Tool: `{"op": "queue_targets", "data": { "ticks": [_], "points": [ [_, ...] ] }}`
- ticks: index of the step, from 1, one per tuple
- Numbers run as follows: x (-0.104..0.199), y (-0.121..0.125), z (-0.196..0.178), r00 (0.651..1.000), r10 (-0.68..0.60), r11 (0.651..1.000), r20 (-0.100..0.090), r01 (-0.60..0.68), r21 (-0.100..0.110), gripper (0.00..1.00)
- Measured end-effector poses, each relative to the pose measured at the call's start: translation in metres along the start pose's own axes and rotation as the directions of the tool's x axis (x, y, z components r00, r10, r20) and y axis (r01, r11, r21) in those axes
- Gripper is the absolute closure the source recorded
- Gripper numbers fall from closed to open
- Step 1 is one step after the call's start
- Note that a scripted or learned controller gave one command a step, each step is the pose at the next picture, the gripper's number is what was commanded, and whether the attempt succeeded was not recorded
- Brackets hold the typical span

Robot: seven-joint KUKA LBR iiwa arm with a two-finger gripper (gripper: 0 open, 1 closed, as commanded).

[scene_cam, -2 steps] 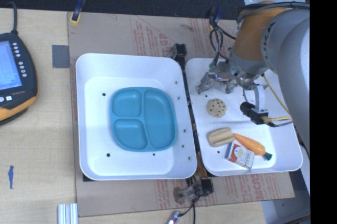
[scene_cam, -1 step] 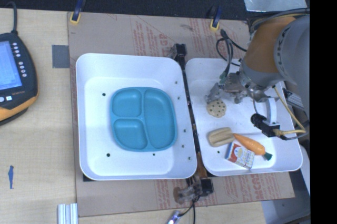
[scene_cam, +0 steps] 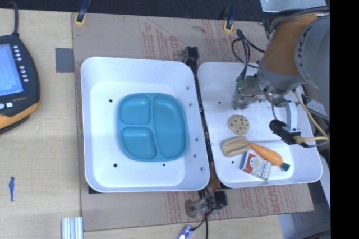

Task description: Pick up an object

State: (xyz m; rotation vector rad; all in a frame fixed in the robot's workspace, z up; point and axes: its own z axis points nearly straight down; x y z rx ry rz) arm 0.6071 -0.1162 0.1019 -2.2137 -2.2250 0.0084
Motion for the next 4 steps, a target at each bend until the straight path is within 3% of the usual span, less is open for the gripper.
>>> {"op": "queue_targets", "data": {
  "ticks": [1,2,3,4],
  "points": [
    [0.0,0.0,0.0,1.0,0.0,1.0,0.0,0.0,0.0,0.0],
    [-0.02,-0.084,0.011,1.0,0.0,1.0,-0.001,0.0,-0.001,0.0],
    [0.004,-0.03,0.01,1.0,-0.002,1.0,-0.001,0.002,-0.003,0.0],
    [-0.045,0.03,0.01,1.0,0.001,1.0,-0.002,-0.001,-0.004,0.0]
  ]
}}
